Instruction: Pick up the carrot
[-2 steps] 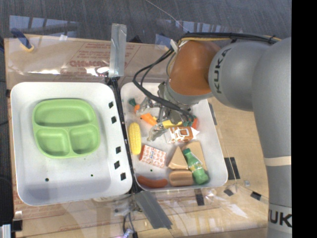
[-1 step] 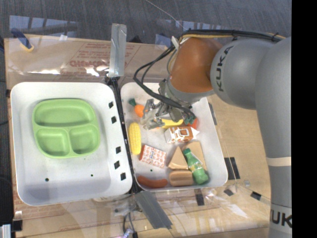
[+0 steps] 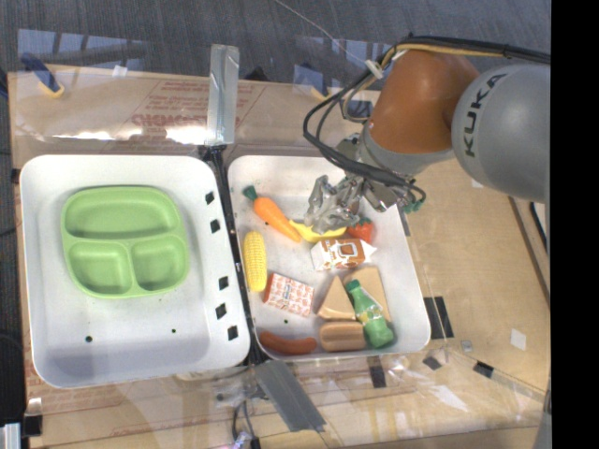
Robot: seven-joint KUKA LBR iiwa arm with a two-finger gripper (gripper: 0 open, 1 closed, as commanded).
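Gripper (image 3: 329, 211) low in the right bin (image 3: 412, 283), finger state not discernible.
The carrot (image 3: 274, 214) lies free just left of it, beside a banana (image 3: 314, 231), above the corn (image 3: 254, 261).

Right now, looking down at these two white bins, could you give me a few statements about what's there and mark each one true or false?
1. The carrot lies in the right bin. True.
2. The green divided tray sits in the same bin as the carrot. False: it sits in the left bin.
3. The gripper is above the right bin, to the right of the carrot. True.
4. The corn cob lies inside the green tray. False: it lies in the right bin, just below the carrot in the view.
5. The green bottle stands on the bench outside the bins. False: it lies in the right bin, near its lower right corner.
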